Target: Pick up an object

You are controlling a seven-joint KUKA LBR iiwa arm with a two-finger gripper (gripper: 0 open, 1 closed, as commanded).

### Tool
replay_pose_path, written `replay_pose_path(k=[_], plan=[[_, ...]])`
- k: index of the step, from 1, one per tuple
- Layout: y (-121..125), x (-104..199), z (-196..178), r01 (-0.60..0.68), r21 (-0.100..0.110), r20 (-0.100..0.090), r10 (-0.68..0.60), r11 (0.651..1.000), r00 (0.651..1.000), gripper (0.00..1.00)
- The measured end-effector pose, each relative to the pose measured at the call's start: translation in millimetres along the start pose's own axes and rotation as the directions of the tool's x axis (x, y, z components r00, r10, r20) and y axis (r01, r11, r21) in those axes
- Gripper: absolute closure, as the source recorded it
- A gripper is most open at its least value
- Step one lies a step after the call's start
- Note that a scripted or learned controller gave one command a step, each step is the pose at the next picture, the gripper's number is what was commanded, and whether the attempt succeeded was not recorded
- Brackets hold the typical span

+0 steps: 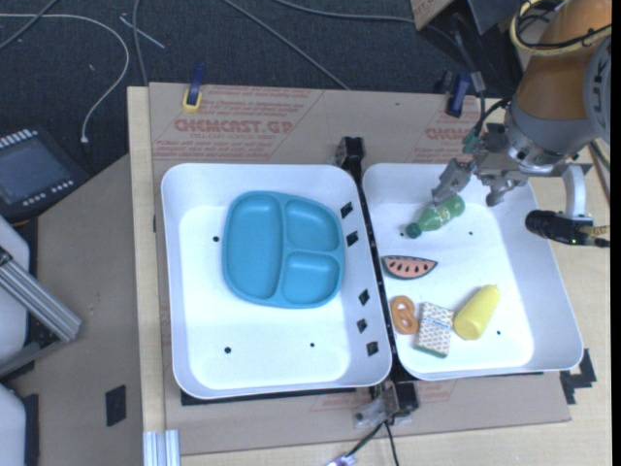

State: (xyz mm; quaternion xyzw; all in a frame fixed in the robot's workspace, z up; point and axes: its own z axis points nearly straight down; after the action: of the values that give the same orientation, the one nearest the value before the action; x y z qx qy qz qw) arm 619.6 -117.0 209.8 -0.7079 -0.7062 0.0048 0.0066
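Camera view gives you the gripper (473, 184) above the right bin (553, 289), fingers spread, nothing pinched between them. You'll find the green bottle (436, 216) lying just below the left finger, possibly touching. Nearer you lie a watermelon slice (408, 266), pretzel (403, 313), small packet (435, 329) and yellow object (475, 312). A blue divided plate (283, 249) occupies the left bin (194, 348).

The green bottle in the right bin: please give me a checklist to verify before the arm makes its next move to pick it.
1. Gripper is above the right white bin: ok.
2. Fingers are spread open: ok.
3. Green plastic bottle sits between the fingers: not ok, it lies just below and left of them.
4. Bottle is apart from the watermelon slice toy: ok.
5. Gripper height above the bottle: cannot tell.
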Motion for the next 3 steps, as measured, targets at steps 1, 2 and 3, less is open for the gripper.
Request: replay_pose_path(k=[1, 2, 3], plan=[[3, 0, -9, 0.003, -0.015, 0.002, -0.003, 1.000, 1.000, 0.00], [0, -9, 48, 0.002, -0.010, 0.001, -0.002, 1.000, 1.000, 0.00], [2, 1, 96, 0.003, -0.010, 0.001, -0.003, 1.000, 1.000, 0.00]])
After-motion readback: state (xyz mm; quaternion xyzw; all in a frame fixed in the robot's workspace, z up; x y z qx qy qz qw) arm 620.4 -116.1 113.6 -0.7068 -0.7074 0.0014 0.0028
